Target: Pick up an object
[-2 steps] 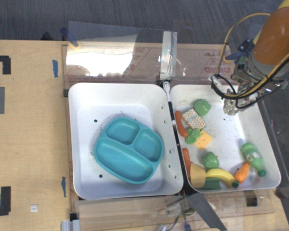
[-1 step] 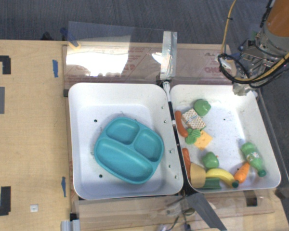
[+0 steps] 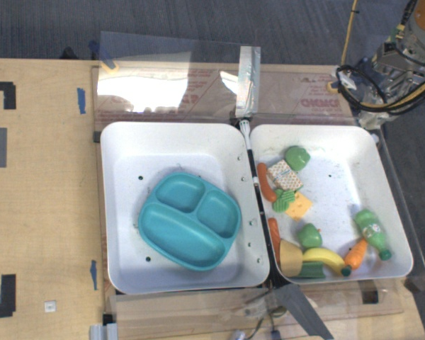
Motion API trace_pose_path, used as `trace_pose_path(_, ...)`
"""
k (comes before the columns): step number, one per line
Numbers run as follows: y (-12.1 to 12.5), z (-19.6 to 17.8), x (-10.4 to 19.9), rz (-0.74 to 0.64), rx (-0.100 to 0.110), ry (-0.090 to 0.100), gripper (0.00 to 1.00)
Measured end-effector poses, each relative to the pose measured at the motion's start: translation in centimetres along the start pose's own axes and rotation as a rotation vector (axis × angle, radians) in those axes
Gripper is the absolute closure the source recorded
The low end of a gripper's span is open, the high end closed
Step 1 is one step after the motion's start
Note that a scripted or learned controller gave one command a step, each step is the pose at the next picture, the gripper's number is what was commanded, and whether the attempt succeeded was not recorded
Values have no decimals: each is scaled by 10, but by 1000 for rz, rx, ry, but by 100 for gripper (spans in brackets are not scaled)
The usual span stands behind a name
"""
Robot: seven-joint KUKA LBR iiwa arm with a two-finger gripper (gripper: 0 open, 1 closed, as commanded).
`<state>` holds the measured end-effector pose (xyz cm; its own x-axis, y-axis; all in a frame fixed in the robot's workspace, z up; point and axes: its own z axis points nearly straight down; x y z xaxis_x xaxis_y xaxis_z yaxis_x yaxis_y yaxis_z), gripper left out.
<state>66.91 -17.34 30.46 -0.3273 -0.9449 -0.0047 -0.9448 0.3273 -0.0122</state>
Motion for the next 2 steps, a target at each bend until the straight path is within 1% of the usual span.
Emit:
trace_pose_path(1,-14,-52,40,35,0,0,100)
trace_pose_path(2,-13,-95,47,-274,-3,-1,100)
